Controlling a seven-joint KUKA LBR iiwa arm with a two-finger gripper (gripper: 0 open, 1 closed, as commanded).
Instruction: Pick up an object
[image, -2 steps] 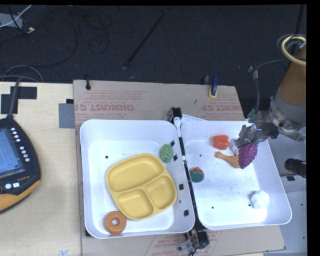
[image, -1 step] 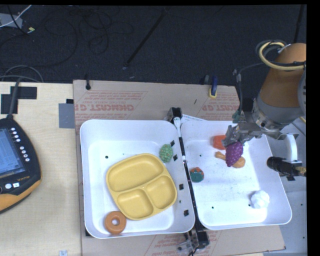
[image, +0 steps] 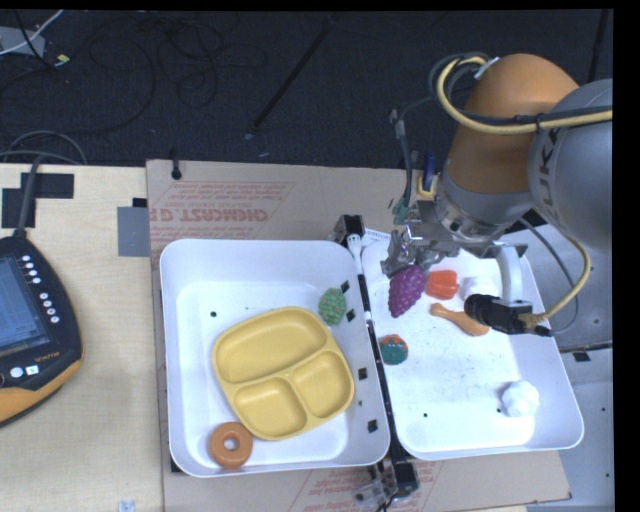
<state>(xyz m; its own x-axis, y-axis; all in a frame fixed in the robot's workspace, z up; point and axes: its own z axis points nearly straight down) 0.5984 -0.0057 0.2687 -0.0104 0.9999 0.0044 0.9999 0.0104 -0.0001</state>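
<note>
Right now your pincer (image: 408, 255) is hovering over the purple grapes (image: 405, 290); you cannot tell its state. Next you're needing a clean lift.

Grey KUKA iiwa arm (image: 580, 150), rounded cylindrical housing, glossy orange dome-shaped band above wrist, yellow cable looped over the band and down the arm's side, dark metal gripper (image: 408, 255) assembly with small green and blue fittings

A robotics lab: teach pendant (image: 30, 320), loose cables (image: 120, 60), bench bins (image: 190, 290).
</note>
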